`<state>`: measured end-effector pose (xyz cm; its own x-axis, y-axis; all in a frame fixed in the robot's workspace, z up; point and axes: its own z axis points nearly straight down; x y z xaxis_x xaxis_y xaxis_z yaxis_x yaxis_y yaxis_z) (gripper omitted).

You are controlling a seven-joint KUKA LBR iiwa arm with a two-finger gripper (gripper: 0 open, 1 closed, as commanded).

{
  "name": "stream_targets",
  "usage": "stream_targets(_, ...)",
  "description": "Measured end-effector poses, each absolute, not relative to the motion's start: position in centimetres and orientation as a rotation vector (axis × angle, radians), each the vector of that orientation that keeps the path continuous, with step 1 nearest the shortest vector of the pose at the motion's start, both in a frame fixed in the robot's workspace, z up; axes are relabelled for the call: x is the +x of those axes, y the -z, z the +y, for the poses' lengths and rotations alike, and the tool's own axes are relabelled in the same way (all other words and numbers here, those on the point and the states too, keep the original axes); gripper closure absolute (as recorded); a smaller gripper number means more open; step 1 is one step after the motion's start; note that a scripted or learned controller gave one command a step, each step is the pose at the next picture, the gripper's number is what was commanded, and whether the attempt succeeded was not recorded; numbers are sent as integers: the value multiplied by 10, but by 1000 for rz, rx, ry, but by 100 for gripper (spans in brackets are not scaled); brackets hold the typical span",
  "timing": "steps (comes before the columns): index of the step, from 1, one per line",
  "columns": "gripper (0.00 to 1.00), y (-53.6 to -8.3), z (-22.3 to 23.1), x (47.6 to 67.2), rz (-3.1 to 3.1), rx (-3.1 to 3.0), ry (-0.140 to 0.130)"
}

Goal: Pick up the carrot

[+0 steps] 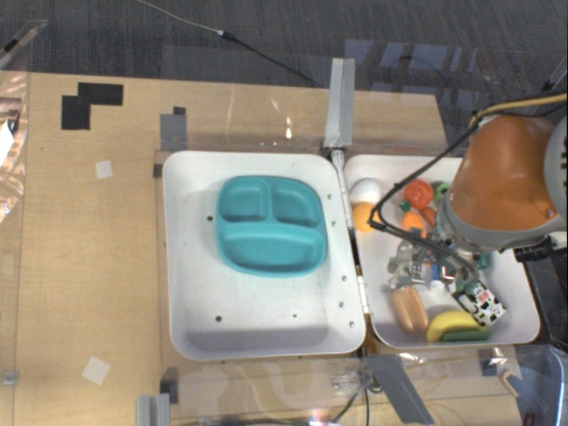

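Pincer (417, 269) hangs low in the right white bin (519, 331), its metal parts tangled in view, so I cannot tell its state. Its target, the small orange carrot with green top (414, 221), lies just up-bin from it, long axis roughly slanting toward the red tomato-like toy (421, 193), partly tucked under the orange-banded wrist (506, 185).

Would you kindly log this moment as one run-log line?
gripper over right bin | carrot in bin, not held | teal plate in left bin
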<state>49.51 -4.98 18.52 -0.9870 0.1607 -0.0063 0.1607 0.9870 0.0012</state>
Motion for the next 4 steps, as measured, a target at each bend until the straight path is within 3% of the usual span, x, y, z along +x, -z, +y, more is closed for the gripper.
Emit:
stream_targets(1, 0, -185, -49, 495, 3125, 251, -1)
stream_targets(2, 0, -102, -86, 524, 3134, 214, 0)
stream_targets(3, 0, -89, -86, 587, 3080, 554, -3)
stream_targets(4, 100, -103, -84, 591, 3070, 541, -6)
